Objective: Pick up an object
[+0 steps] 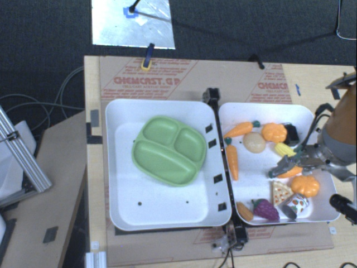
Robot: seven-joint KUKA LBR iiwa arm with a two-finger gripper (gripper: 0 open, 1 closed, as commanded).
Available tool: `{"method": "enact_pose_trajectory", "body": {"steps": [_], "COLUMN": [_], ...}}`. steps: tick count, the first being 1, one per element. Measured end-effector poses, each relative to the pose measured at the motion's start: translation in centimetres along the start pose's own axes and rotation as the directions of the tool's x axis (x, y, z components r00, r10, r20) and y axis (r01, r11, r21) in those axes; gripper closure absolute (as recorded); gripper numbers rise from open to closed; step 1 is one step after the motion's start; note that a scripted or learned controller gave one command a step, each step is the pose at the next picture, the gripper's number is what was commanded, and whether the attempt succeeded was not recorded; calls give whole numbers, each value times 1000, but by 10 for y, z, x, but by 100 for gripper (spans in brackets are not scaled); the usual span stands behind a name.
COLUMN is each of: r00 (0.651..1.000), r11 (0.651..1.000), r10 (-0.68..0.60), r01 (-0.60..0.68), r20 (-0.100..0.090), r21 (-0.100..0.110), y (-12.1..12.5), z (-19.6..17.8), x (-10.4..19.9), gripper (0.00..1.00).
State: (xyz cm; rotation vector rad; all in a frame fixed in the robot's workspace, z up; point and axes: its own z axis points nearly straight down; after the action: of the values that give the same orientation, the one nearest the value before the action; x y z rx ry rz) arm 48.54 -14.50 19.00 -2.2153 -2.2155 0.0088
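Right now the gripper sits low in the right bin, toward that bin's right side, just beside a thin orange piece that lies between the yellow corn and the round orange fruit; whether its fingers are spread or closed cannot be told from this slant, and nothing is seen held between them. To do the pick well, I judge the fingers should straddle one toy cleanly, come straight down, and close before any lift, since the pizza slice, the corn and the orange fruit crowd close and could be knocked or wedged in. Looser targets lie toward the bin's left edge: a carrot along the wall, another carrot near the back left corner, a beige ball, and purple grapes at the front edge. The left bin carries a green divided plate. The brown board under both bins reads "CHEMCAST GP" in red, repeated at its back edge.
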Motion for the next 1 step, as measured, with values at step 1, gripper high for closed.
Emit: {"method": "enact_pose_trajectory", "body": {"steps": [1], "r00": [1000], "r11": [1000], "r10": [-3], "r01": [3], "r20": [2], "r21": [-11], "y": [3], "z": [-5], "x": [0], "gripper": [0]}}
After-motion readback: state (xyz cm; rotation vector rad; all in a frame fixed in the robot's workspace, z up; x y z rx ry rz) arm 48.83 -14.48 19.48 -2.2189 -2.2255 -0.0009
